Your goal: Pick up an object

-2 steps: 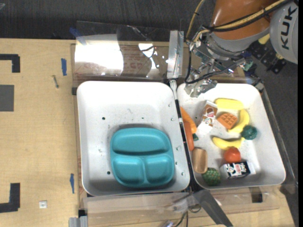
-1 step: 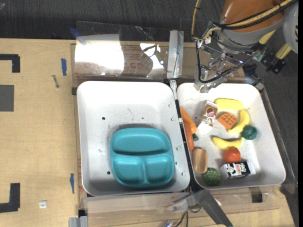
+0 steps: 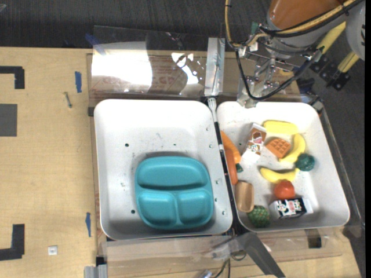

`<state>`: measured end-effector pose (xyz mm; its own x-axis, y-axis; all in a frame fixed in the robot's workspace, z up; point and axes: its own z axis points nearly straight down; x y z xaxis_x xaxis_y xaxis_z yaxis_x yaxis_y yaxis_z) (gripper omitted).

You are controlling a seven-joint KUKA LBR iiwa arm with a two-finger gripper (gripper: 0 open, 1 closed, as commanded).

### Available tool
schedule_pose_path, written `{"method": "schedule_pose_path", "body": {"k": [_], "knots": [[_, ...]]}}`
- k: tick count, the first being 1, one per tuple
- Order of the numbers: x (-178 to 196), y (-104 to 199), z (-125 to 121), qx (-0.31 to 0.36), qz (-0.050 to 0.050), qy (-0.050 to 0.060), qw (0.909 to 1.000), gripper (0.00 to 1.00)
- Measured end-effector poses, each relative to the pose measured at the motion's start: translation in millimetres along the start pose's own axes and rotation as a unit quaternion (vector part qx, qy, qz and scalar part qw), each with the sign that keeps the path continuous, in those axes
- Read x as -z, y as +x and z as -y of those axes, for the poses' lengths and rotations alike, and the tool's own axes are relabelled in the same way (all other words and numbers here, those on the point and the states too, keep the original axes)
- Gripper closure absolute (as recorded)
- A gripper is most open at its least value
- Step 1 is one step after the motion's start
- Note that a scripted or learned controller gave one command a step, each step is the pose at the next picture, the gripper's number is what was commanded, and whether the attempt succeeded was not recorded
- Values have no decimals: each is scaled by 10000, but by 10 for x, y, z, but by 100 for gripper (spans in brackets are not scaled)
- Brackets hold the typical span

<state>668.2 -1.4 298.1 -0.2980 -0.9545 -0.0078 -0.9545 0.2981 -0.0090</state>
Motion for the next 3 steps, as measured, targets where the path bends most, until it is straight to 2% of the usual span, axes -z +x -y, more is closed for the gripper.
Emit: {"method": "schedule_pose_path", "body": {"k": [1, 2, 3], "knots": [[121, 87, 28, 505, -2, 1, 9987, 100], [334, 93, 31, 575, -2, 5, 9983, 100], [488, 123, 43, 1025, -1, 2, 9947, 100]]}}
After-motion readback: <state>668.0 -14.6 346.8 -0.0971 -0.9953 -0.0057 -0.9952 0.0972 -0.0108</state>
